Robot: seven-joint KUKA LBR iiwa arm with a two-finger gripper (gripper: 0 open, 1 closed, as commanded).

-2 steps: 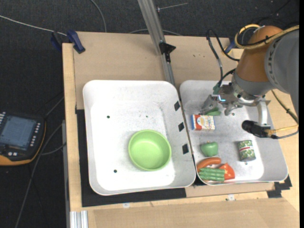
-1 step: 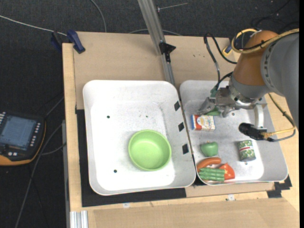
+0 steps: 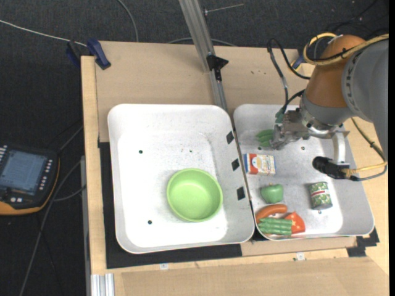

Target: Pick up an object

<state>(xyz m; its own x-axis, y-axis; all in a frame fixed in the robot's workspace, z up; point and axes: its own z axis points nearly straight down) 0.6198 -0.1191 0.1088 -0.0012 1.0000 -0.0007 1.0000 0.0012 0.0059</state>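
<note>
My gripper [image 3: 279, 137] hangs low over the far left part of the right bin [image 3: 345, 222], reaching in from the right. A small green object [image 3: 265, 137] lies right against its left side, partly hidden by it. Nearer the camera lie a white carton with red and blue print [image 3: 260, 163], a green pepper-like toy [image 3: 272, 193] and a green-labelled can [image 3: 319, 195]. At the bin's front edge rests a cluster of a carrot, green beans and a red piece [image 3: 281, 221].
The left bin [image 3: 133, 131] holds a light green bowl [image 3: 194, 194] near its front right. A metal pole [image 3: 200, 36] slants down to the gap between the bins. Black cables [image 3: 333, 165] trail over the right bin by the arm.
</note>
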